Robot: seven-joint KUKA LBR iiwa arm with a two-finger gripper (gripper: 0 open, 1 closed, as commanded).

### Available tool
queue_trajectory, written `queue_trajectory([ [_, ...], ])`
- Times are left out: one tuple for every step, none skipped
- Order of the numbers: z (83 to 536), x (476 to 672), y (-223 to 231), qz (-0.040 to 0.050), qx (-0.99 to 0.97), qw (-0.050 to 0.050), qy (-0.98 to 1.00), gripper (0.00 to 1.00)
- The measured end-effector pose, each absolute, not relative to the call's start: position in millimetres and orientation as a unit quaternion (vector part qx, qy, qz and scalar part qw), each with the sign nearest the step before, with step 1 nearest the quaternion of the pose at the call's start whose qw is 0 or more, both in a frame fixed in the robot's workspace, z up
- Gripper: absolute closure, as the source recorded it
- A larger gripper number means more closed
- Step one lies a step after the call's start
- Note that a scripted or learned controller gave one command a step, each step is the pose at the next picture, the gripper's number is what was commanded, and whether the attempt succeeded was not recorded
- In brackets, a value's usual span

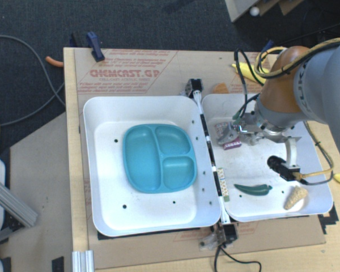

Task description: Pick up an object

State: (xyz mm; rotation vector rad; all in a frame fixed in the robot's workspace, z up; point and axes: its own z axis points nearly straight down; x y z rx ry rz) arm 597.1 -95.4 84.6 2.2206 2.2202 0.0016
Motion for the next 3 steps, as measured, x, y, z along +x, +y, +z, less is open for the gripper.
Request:
queue_trajectory([
  [84.7,615.5,-95.8,0.0005,0.707,0.001,0.707,0.00],
  [94.5,615.8,-95.3,0.0012,0.707,0.001,0.707,1.00],
  [185.2,591.7,-9.6,0.0009,0.706,0.000,0.708,1.00],
])
